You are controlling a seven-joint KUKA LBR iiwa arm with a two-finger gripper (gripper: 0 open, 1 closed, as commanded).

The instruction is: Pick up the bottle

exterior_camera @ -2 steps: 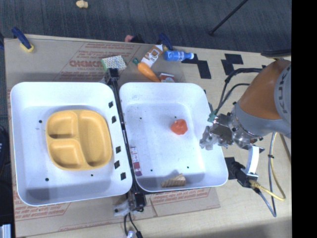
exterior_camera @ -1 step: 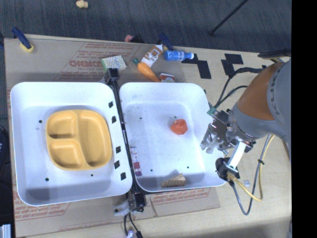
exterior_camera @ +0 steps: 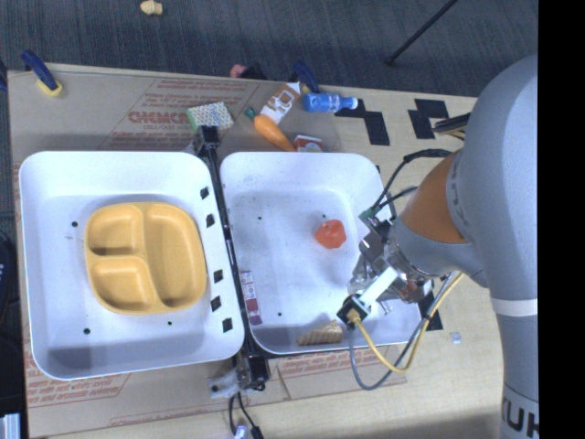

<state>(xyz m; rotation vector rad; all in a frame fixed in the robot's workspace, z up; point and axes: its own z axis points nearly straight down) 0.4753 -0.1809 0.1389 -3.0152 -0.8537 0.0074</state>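
Observation:
A small blue bottle (exterior_camera: 326, 103) lies on its side on the cardboard behind the right bin (exterior_camera: 274, 176), outside it. Beside it, to the left, lies a white and orange bottle (exterior_camera: 280, 104). My gripper (exterior_camera: 372, 248) hangs low over the right part of the right bin, close to its right wall. A red-orange lump (exterior_camera: 331, 234) sits just left of the gripper, apart from it. Both bottles lie far from the gripper, beyond the bin's back rim.
A tan cone-shaped piece (exterior_camera: 320, 337) lies at the right bin's front wall. The left bin (exterior_camera: 46, 245) holds a yellow divided plate (exterior_camera: 144, 256). An orange carrot-like piece (exterior_camera: 273, 133) and a green patterned sponge (exterior_camera: 209, 115) lie behind the bins.

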